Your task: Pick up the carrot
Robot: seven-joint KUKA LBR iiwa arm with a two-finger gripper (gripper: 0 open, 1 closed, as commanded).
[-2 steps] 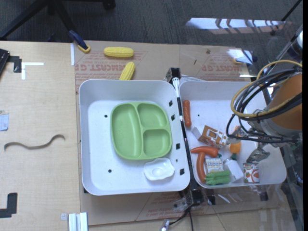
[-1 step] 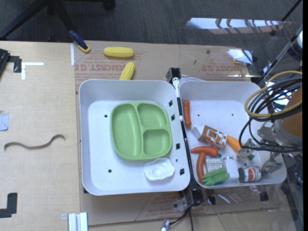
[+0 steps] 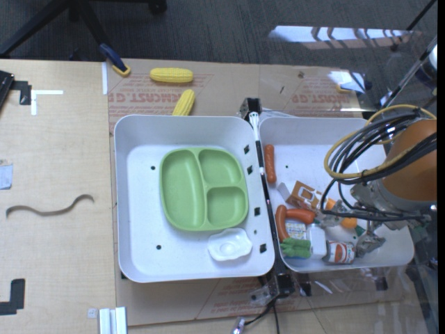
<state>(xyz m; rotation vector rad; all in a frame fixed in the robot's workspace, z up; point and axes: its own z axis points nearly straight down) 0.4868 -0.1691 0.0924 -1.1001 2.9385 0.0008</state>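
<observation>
Two white bins [image 3: 125, 186], two corn cobs [image 3: 172, 76], one green plate [image 3: 204, 188].

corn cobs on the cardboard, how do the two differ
The upper corn cob lies almost level across the view, while the lower corn cob is tilted, its top end leaning right. The upper one shows its whole length; the lower one's bottom end meets the left bin rim. Both are yellow and lie outside the bins.

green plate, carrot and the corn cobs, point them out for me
green plate [image 3: 182, 186], camera view, floor of its large left compartment
carrot [image 3: 347, 221], camera view, orange body by the gripper
corn cobs [image 3: 171, 75], camera view, middle of the upper cob; second cob [image 3: 183, 102], its middle
</observation>
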